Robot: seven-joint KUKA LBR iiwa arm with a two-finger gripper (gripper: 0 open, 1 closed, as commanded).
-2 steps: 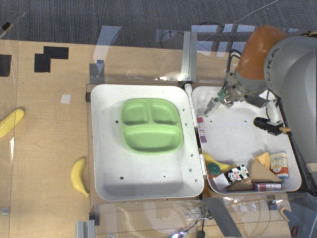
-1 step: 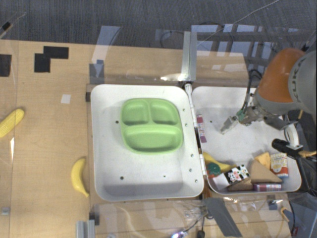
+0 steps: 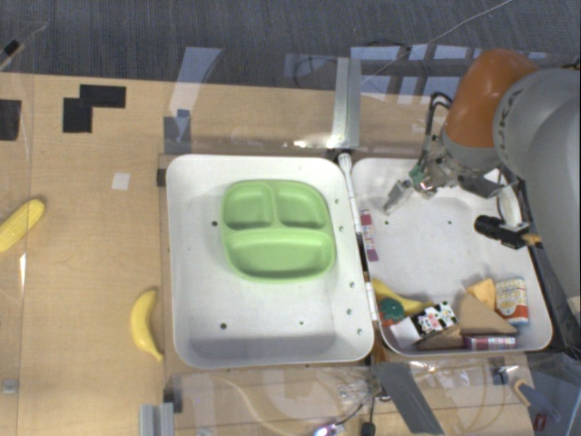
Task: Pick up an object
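Labels on packets in right bin: print too small to read.

Wooden bench — two white bins side by side on it, left bin and right bin. Left of the bins, directly on the wood: a banana and, near the edge, a corn cob. Black marks at the far left.

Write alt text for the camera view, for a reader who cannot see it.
A grey robot arm reaches from the right, its gripper hanging over the bare upper part of the right white bin, holding nothing visible. Small items are heaped along that bin's near edge. The left white bin holds a green divided tray; two bananas lie on the bench.
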